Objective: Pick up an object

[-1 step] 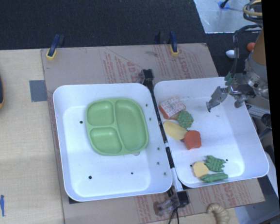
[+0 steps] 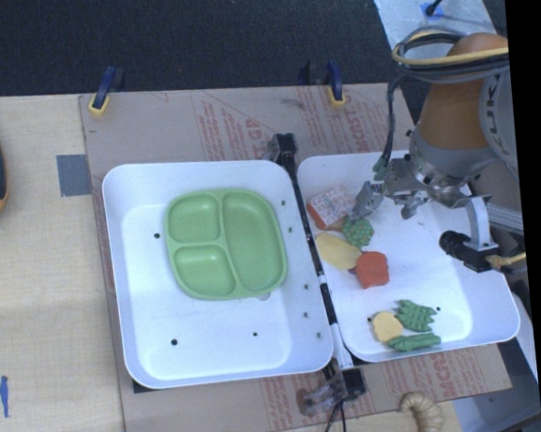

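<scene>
Green broccoli-like toy (image 2: 356, 230) in right bin (image 2: 487, 318), upper left, directly under gripper (image 2: 371, 198). Jaws' state: can't tell. Nothing lifted yet; grasp + lift left.

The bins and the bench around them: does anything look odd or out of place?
One thing stands out: a curled tan object lies on the bench in front of the right bin, outside it, while the other small items sit inside. The green plate in the left bin lies flat and tidy.
</scene>
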Controlling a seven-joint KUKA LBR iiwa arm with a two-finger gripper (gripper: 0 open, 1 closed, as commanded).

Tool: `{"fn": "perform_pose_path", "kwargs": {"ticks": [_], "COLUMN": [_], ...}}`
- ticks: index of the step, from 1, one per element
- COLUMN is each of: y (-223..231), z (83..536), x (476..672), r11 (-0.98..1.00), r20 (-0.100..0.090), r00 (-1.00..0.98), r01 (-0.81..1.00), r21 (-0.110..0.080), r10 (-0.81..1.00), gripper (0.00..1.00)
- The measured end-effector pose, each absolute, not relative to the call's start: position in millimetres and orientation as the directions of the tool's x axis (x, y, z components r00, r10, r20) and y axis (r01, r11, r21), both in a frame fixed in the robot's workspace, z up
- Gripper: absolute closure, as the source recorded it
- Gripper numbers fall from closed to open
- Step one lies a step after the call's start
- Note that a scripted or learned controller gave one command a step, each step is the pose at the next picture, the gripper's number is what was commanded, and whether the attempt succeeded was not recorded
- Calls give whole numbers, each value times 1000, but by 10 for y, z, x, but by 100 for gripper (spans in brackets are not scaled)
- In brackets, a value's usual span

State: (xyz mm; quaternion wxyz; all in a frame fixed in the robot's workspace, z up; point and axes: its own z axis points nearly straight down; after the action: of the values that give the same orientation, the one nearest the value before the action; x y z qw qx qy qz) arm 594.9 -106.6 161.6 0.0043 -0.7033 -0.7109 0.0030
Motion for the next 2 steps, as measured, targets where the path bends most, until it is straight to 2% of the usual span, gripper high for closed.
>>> {"fn": "perform_pose_path", "kwargs": {"ticks": [1, 2], "y": [-1084, -1039], "z": [1196, 901], "x": [5805, 5792], "r11": [4, 3], "r20": [0, 1], "r00": [-4, -3], "r01": [1000, 1000], "r21": [-9, -8], "r10": [1000, 1000], "gripper": [0, 0]}}
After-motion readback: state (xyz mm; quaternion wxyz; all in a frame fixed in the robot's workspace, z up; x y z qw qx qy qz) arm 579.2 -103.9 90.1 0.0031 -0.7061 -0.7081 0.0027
